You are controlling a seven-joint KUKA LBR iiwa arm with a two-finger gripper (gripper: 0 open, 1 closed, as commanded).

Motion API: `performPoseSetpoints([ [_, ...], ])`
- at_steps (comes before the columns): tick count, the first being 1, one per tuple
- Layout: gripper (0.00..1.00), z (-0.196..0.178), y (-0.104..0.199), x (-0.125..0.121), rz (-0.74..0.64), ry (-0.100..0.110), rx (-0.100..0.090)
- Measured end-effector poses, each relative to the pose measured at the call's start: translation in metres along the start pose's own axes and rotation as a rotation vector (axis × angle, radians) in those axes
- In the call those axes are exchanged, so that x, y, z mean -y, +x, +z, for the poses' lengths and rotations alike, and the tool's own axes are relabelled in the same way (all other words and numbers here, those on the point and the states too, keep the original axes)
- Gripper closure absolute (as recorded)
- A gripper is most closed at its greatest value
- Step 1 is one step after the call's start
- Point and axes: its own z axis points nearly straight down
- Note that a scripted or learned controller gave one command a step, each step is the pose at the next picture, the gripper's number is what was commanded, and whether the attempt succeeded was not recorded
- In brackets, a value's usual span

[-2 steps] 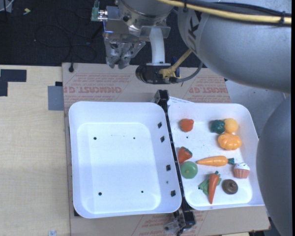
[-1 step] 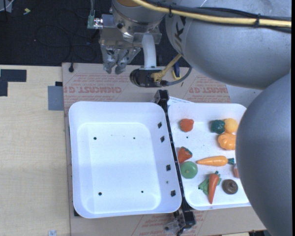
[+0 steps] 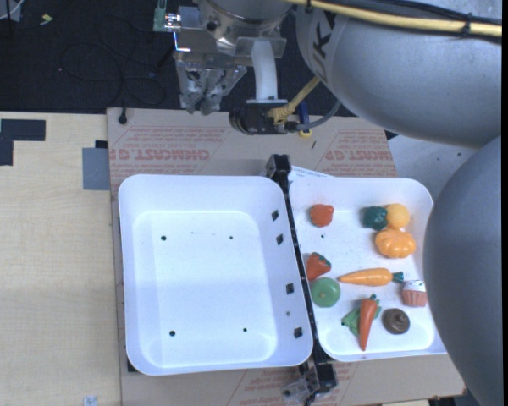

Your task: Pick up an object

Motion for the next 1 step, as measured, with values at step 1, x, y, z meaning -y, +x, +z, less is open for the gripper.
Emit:
performPoseSetpoints([
  [1, 1.00, -0.0239, -0.0001, 0.0000, -0.001, 0.000, 0.000],
])
